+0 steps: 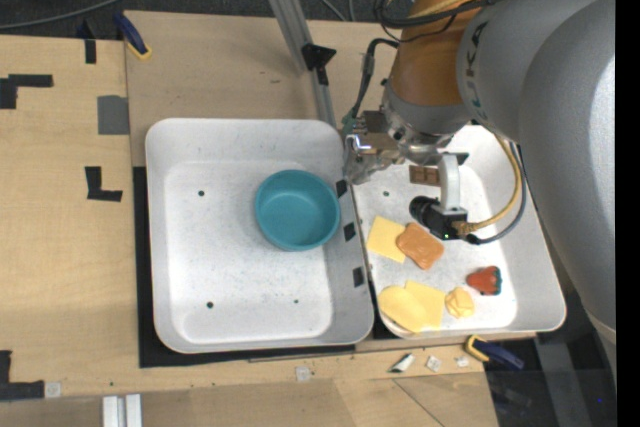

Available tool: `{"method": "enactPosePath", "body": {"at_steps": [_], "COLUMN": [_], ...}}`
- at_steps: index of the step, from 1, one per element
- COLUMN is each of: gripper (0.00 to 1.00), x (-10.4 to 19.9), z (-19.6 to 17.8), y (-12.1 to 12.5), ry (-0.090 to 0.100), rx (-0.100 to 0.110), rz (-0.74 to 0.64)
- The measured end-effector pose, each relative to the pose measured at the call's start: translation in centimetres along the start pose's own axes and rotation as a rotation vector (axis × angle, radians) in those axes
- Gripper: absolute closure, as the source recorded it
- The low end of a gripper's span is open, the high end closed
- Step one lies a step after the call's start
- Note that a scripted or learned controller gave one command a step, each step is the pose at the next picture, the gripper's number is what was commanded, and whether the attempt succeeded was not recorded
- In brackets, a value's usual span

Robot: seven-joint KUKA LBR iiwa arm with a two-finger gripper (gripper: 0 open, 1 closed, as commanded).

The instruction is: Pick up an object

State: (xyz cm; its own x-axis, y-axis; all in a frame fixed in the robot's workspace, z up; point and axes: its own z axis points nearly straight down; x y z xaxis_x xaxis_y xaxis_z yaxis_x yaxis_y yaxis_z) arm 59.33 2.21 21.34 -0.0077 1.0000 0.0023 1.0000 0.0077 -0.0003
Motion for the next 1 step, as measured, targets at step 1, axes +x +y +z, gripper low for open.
{"method": "enactPosePath", "body": {"at_steps": [1], "gripper": [1.00], "x": [4.51], "z": [0.17], "y": [0.13], "ry": [-0.001], "rx": [0.001], "rz": [0.001]}}
